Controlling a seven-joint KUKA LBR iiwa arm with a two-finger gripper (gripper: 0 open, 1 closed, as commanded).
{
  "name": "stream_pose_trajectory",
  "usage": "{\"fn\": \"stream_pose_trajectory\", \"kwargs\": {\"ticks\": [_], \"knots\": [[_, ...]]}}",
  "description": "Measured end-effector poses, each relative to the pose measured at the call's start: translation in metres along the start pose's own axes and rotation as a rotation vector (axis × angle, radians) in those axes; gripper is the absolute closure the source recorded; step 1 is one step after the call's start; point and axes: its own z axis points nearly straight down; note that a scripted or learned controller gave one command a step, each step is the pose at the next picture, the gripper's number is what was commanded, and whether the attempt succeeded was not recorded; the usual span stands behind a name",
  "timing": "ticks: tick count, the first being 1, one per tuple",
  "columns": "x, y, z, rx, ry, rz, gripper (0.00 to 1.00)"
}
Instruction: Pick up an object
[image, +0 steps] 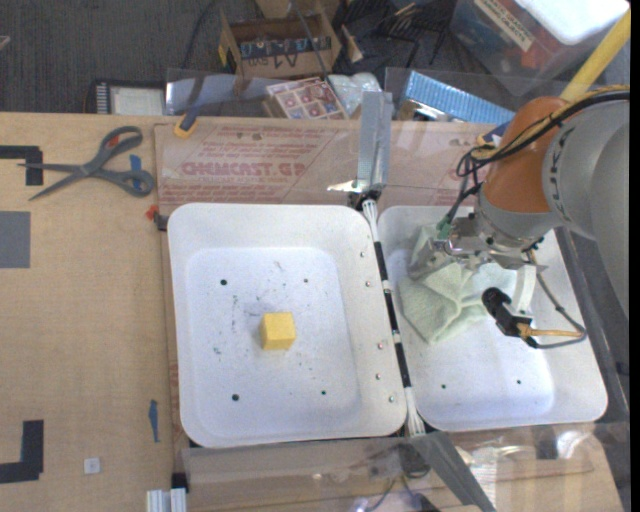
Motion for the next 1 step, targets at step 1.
{"fn": "stream_pose_trajectory", "kwargs": {"ticks": [1], "knots": [[-0.0089, -0.0179, 0.0058, -0.006, 0.000, -0.336, 0.00]]}}
